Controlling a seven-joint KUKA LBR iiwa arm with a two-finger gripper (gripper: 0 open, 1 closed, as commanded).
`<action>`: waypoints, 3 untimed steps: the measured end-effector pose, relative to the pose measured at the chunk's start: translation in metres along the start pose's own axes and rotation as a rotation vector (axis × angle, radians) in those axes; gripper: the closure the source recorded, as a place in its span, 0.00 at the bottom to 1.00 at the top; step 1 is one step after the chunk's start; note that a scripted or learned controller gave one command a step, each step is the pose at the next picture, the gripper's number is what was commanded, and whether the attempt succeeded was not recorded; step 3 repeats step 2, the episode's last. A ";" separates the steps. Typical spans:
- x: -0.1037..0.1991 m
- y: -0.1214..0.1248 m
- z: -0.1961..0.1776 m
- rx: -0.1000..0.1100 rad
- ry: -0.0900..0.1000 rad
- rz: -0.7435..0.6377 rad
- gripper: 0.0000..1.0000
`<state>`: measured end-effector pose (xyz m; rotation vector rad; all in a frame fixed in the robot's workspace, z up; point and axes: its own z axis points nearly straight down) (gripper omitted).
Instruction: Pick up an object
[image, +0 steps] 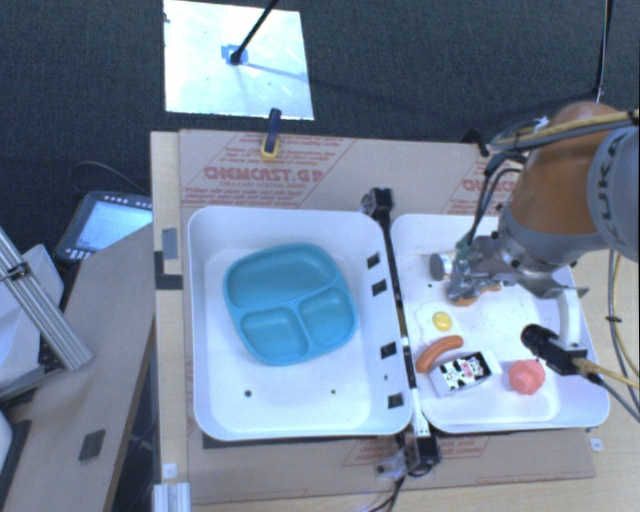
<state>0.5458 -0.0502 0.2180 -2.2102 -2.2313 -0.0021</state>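
**Q:** Where does the gripper stand?

**A:** Gripper (462, 288), at the end of the grey-and-orange arm (565, 190) reaching in from the right, sits low over the far half of the right bin (420, 240). Whether it is open or closed cannot be told from this angle.

**Q:** And the objects available for picking?

**A:** Four, all lying in the right bin, on the gripper's near side.
- Toy fried egg (440, 321): just beside the gripper, closest of the four.
- Orange sausage (440, 352): just nearer than the egg, lying at a slant close to the wall between the bins.
- Black-and-white patterned carton (465, 372): at the sausage's right end; touching or merely beside it cannot be told.
- Pink lump (527, 376): right of the carton and apart from it.

**Q:** The left bin?

**A:** Left bin (230, 400) holds a blue three-compartment tray (290, 302), lying flat and slightly turned — well apart from the gripper.
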 end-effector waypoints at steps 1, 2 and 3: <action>0.057 -0.014 -0.008 -0.002 0.000 -0.001 1.00; 0.107 -0.028 -0.012 0.000 0.001 -0.001 1.00; 0.107 -0.028 -0.012 0.000 0.001 -0.001 1.00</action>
